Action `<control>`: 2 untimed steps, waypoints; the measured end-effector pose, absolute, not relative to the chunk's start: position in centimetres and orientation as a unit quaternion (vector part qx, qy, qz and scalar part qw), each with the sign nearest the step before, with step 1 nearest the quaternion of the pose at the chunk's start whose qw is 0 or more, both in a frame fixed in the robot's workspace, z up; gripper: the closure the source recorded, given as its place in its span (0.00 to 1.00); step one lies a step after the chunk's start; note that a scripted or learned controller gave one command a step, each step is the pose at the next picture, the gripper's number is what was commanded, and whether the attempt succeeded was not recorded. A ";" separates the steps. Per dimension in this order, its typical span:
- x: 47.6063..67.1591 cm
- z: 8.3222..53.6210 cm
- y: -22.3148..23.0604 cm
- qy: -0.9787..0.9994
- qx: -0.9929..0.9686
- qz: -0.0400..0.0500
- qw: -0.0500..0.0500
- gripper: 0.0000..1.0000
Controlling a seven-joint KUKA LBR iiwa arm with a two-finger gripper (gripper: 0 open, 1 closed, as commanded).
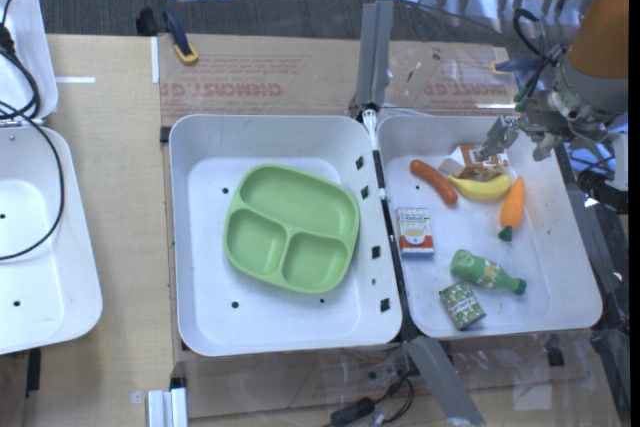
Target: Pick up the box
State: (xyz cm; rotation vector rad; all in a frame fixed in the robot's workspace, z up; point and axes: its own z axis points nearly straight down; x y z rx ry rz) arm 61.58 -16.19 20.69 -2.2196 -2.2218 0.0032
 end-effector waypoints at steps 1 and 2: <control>57.4 12.2 -12.0 -0.774 -0.633 0.001 0.001 0.00; 64.5 16.8 -10.7 -0.777 -0.629 0.000 -0.001 0.00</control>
